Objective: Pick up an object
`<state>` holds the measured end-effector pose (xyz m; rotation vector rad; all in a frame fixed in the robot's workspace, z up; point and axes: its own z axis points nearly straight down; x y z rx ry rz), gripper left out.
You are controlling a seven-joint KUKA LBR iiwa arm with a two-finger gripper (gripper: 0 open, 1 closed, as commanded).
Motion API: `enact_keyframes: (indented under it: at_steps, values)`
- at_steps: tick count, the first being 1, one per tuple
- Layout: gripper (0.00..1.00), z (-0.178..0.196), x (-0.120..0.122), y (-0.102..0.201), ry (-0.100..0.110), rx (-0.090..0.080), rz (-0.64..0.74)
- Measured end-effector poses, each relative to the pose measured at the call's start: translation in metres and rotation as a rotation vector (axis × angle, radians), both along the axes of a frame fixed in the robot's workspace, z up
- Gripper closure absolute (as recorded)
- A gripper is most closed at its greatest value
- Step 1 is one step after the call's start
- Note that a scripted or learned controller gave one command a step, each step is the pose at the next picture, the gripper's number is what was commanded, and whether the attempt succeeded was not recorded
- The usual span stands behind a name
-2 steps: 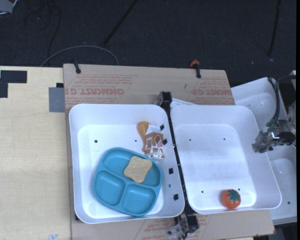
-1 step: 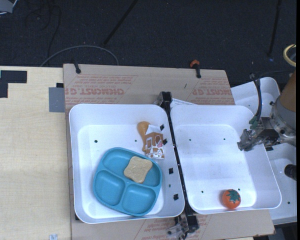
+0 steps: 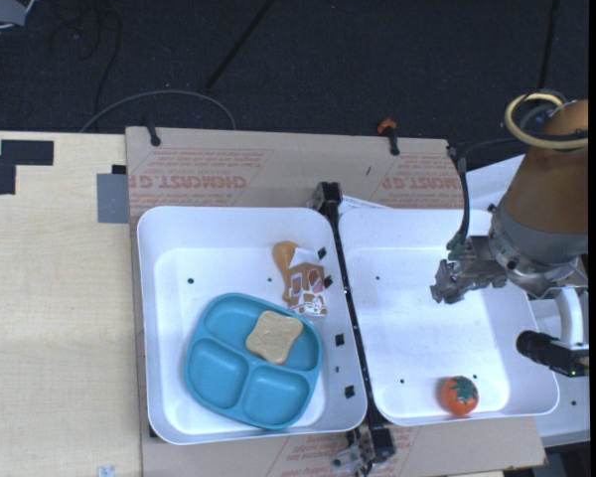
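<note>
A small orange-red ball-like object with a green top (image 3: 459, 395) lies near the front edge of the right bin (image 3: 407, 316). My gripper (image 3: 450, 284) hangs over the right part of that bin, well behind the orange object and apart from it. In the left bin (image 3: 164, 306) rests a blue divided plate (image 3: 250, 362) with a tan slice (image 3: 274, 336) on it. Behind the plate lie a small printed packet (image 3: 306, 288) and an orange-brown piece (image 3: 285, 256).
A black divider (image 3: 340, 306) runs between the two bins. The grey arm with its orange band (image 3: 546, 187) fills the right side above the right bin. A cardboard sheet (image 3: 278, 167) lies under both bins, with a pale wooden bench (image 3: 50, 306) to the left.
</note>
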<state>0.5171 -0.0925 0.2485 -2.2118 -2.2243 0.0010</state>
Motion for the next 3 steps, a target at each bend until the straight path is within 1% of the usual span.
enact_keyframes:
  at_steps: [1, 3]
  values:
    - [1.0, 0.001, 0.008, 0.048, -0.001, -0.001, -0.001]
    - [1.0, -0.022, 0.003, 0.163, 0.002, -0.002, -0.002]
